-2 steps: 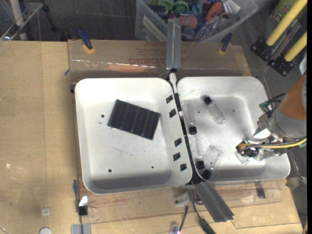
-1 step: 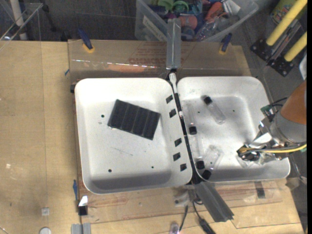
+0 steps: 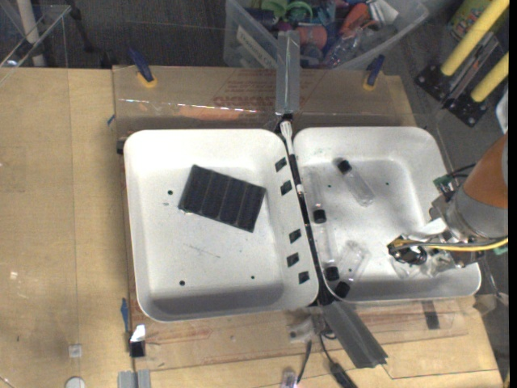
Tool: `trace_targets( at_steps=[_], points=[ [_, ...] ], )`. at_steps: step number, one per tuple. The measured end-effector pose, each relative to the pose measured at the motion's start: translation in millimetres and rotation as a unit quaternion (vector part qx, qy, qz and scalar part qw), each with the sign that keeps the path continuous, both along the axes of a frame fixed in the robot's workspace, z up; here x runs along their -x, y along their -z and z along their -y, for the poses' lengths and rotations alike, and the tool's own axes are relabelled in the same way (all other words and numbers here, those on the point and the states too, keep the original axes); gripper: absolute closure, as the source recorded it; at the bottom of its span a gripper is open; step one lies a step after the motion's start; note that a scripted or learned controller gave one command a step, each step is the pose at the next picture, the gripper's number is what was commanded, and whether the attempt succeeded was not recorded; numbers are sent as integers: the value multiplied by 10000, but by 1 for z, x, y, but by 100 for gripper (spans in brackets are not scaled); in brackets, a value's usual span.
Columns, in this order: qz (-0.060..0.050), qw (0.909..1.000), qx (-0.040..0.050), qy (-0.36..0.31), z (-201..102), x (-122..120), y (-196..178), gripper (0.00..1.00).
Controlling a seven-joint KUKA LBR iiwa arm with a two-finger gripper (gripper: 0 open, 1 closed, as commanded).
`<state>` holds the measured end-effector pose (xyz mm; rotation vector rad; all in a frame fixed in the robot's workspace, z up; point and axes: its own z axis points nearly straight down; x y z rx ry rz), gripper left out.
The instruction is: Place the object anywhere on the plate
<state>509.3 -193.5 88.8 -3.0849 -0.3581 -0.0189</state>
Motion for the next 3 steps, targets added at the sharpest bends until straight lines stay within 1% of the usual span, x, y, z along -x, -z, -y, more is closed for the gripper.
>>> trace_targets(
  at_steps=[1,2,3],
  points=[
    [6,10000,-47,-25,4,8,0,100],
    [11,10000,-37,-29,4,16,0,100],
    [-54,10000,-51,3,6,8,1,100]
  ],
)
